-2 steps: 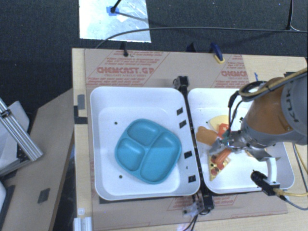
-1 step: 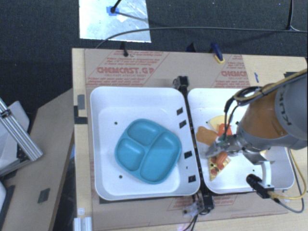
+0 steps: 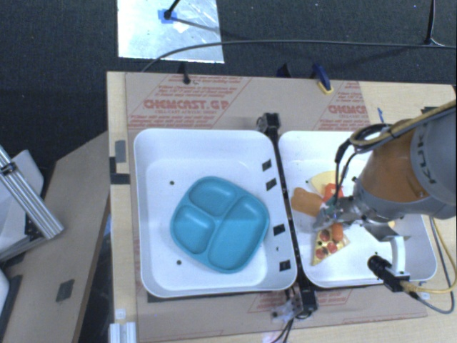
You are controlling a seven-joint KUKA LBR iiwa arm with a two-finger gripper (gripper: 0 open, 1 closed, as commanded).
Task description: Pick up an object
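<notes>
Gripper Lowered Among Food Pieces in Right Bin

Gripper (image 3: 333,217) was seen low in the right bin (image 3: 423,266), reached in from the right by the grey arm (image 3: 400,184) with its orange band. Whether it was open or closed could not be told, since its tip was blurred and mixed with the objects beneath it; nothing could be confirmed as held.

Just below the gripper, a pizza slice (image 3: 329,247) was laid flat on the bin floor, its tip pointed toward the lower left. Just to the left, an orange-brown piece (image 3: 305,202) shaped like a sausage or bread roll was found near the divider between the bins. A small red-orange item (image 3: 329,190) was seen directly above the gripper, and a pale yellow piece (image 3: 325,179) lay behind it, partly hidden by the arm. All these things were clustered in the left half of the right bin, touching or nearly touching one another.

The left bin (image 3: 161,152) was occupied by a blue divided plate (image 3: 220,224) with three compartments, set near its middle and turned at an angle.

Both bins were carried side by side on a desk (image 3: 214,98) covered by a brown printed sheet. A black cable (image 3: 357,141) was looped above the wrist.
</notes>
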